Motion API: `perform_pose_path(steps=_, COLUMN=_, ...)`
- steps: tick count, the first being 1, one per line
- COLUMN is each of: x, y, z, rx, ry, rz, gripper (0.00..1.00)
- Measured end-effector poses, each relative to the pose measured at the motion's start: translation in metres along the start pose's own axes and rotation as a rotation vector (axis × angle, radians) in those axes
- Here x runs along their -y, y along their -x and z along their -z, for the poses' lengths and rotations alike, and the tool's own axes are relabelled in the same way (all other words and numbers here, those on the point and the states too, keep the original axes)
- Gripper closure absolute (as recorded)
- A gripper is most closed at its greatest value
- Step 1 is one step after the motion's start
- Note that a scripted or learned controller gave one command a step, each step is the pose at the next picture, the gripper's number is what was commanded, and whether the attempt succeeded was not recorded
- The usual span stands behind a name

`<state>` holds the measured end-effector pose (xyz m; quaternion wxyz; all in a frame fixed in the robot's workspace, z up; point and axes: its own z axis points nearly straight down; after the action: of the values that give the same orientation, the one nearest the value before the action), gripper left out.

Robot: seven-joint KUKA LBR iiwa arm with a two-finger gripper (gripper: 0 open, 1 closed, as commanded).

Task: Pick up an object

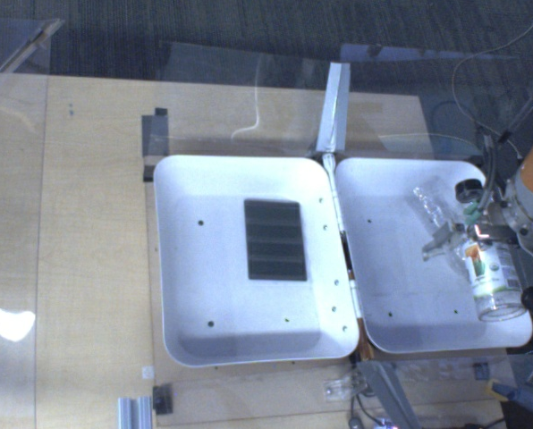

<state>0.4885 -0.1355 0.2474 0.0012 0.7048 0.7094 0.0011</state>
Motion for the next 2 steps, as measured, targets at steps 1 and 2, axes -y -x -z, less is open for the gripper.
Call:
perform_pose_path(steps=1, x=-0.055, y=0.051, z=-0.039, rx=-0.002, ry=-0.008, rz=0.015, gripper=0.0)
perform_pose_path(steps=2, x=-0.011, y=0.068, z=-0.002, rx=0.003, ry=0.004, rz=0.257, gripper=0.0)
